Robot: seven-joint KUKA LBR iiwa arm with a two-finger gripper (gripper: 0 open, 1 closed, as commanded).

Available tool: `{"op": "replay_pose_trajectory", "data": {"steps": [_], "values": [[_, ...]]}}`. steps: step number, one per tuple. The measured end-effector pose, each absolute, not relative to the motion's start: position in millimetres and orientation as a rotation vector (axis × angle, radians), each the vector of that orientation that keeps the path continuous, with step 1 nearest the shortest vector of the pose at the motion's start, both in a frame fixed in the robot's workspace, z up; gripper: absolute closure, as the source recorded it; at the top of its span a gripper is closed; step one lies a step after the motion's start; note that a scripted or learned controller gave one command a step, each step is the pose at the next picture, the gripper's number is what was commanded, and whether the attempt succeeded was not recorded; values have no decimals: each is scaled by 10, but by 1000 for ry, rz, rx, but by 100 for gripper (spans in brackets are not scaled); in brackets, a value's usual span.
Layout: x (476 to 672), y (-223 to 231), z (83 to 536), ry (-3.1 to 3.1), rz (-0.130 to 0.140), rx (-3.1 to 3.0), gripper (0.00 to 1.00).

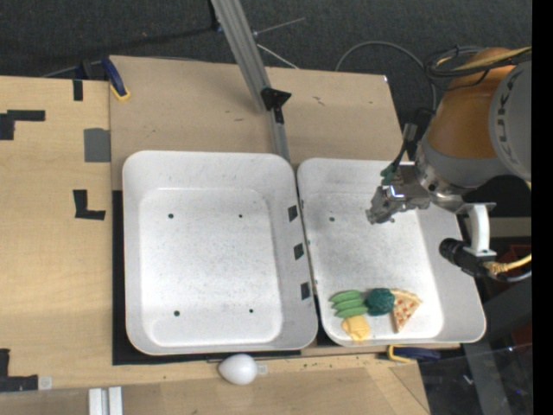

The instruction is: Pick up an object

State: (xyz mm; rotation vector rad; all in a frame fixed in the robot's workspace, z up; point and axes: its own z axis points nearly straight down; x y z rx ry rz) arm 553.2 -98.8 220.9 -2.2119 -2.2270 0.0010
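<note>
My gripper hangs over the upper middle of the right bin, pointing down and to the left. Nothing shows between its fingers. Several small toys lie together near that bin's front edge, well below the gripper: a green pea pod, a dark green broccoli piece, a yellow piece and a pizza slice.
The left bin sits beside the right one. A white egg-shaped object lies on the bench in front of the left bin. A grey metal pole slants down to the bins' shared rear corner.
</note>
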Motion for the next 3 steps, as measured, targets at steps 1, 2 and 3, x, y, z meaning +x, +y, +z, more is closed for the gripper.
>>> {"op": "replay_pose_trajectory", "data": {"steps": [1, 2, 3], "values": [[5671, -382, 2287, -2229, -2, -2210, 100], [5697, 198, 2277, -2228, 0, -2210, 100], [5855, 692, 2372, -2228, -2, -2212, 100]]}}
